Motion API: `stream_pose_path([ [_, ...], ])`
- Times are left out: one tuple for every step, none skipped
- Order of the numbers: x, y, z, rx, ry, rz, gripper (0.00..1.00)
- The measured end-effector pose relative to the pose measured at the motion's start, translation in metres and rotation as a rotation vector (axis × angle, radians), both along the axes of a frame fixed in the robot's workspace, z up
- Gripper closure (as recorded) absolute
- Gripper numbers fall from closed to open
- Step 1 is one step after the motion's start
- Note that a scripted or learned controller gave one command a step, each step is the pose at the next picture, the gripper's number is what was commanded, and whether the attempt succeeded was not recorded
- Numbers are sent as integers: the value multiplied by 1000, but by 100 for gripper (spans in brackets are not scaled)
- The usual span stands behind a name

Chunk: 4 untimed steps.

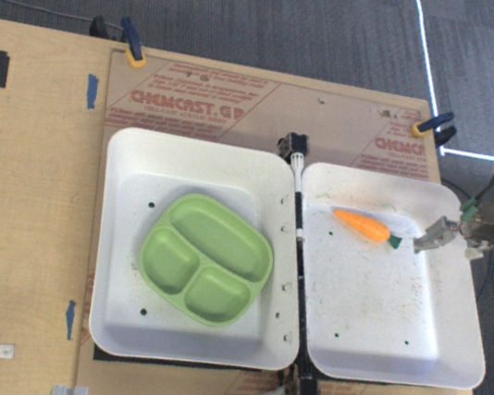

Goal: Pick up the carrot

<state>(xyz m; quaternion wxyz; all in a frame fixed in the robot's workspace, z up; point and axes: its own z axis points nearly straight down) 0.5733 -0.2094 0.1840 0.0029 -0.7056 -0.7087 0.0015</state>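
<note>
Camera view looks down on two shallow white bins set side by side. The left bin [122, 218] carries a green divided plate [207, 258] with three compartments. The right bin [445, 356] holds the carrot [364, 226], lying on its side near the far wall, orange tip pointing left and green stub right. The gripper [435, 235] hangs just beside that green end, apart from it; whether it is spread or closed I cannot tell at this size. The carrot is probably a light, stiff plastic toy with a smooth, tapered, slippery skin, so the thick middle looks the surest place to grasp, across its width.
</note>
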Motion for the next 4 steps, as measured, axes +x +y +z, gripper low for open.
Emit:
stream_pose_path([
  [21, 71, -100, -1, -4, 1, 0],
  [75, 99, -99, -1, -6, 1, 0],
  [94, 90, 36, -3, -4, 2, 0],
  [92, 113, -54, -1, 2, 2, 0],
])
